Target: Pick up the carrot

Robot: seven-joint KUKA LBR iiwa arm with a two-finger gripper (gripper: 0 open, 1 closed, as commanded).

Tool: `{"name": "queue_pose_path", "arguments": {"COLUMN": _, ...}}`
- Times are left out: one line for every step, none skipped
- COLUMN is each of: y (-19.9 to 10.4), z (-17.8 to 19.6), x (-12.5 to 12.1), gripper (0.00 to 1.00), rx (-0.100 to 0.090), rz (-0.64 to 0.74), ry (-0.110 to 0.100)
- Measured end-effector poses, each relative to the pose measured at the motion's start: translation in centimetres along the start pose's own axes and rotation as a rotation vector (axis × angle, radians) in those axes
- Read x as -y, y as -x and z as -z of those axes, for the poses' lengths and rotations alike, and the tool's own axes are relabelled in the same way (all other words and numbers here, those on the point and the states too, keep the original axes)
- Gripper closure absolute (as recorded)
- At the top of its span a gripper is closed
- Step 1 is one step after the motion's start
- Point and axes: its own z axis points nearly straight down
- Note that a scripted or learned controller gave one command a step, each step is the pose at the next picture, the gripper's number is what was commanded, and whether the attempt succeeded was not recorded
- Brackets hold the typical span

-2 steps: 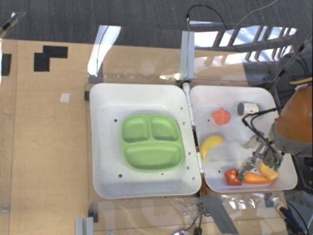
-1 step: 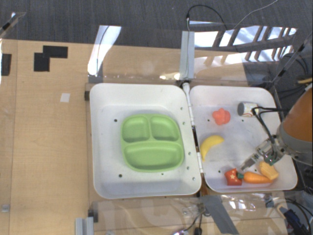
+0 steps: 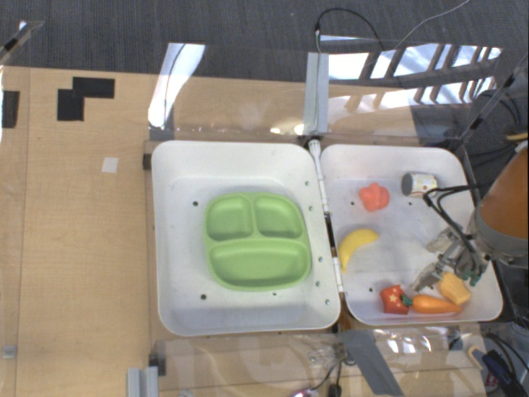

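Hovering low over the right bin (image 3: pixel 475 188), the pincer (image 3: pixel 442 265) sits just above and right of the carrot (image 3: pixel 433 305), which lies flat against that bin's near wall. Whether the pincer is spread or clenched cannot be told from this slant, though nothing appears caught in it. A clean pick likely calls for dropping straight over the carrot's middle, closing across its narrow width, and keeping clear of its close neighbours.

Left of the carrot, the left bin (image 3: pixel 178 222) holds a green divided plate (image 3: pixel 257 241) lying flat at its centre. In the carrot's own bin, a yellow banana (image 3: pixel 355 245) lies up and left of it, a red strawberry-like piece (image 3: pixel 374 196) farther up, and a red pepper (image 3: pixel 394 299) touches the carrot's left end. A yellow-orange piece (image 3: pixel 454 289) sits just above its right end, and a small grey-white cylinder (image 3: pixel 418 183) lies well above.
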Motion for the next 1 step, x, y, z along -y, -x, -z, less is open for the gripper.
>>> {"name": "queue_pose_path", "arguments": {"y": -0.17, "z": 2.13, "x": 0.29, "gripper": 0.0, "rx": -0.008, "rz": 0.594, "ry": -0.001}}
